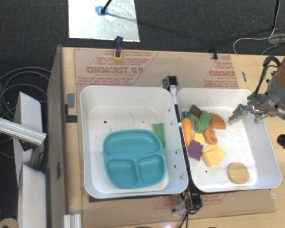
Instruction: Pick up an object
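Orange carrot (186,127) lies beside purple piece (195,149), tool (247,114) apart.

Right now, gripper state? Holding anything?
Gripper: open, holding nothing, over the right bin beside the pile of toy food.

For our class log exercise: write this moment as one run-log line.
stage: approach | gripper: above right bin, nothing visibly held | nearest: toy food pile | left bin: blue tray, green piece
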`<action>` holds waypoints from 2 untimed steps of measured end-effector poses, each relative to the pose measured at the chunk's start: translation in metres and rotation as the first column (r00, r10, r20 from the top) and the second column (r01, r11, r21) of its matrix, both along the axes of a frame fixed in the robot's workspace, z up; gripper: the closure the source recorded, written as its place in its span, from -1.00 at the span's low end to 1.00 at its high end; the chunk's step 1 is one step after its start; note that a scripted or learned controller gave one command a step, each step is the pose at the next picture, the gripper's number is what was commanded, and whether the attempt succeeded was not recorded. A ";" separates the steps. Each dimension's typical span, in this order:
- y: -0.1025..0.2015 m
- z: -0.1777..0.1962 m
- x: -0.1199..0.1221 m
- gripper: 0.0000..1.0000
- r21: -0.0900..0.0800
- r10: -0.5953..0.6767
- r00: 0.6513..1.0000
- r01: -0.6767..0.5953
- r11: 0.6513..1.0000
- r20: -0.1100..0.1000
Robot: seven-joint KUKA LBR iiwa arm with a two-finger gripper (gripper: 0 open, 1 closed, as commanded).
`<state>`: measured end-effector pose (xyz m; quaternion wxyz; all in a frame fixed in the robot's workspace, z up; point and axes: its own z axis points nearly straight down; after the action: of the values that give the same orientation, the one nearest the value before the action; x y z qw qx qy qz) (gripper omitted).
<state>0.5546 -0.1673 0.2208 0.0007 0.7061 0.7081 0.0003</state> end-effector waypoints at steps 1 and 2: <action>0.063 -0.075 0.064 -1.00 0.003 0.009 1.000 -0.009 1.000 0.000; 0.029 -0.139 -0.006 -1.00 0.002 -0.008 1.000 0.008 1.000 -0.006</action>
<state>0.5486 -0.1382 0.0817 -0.0023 0.7088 0.7055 -0.0011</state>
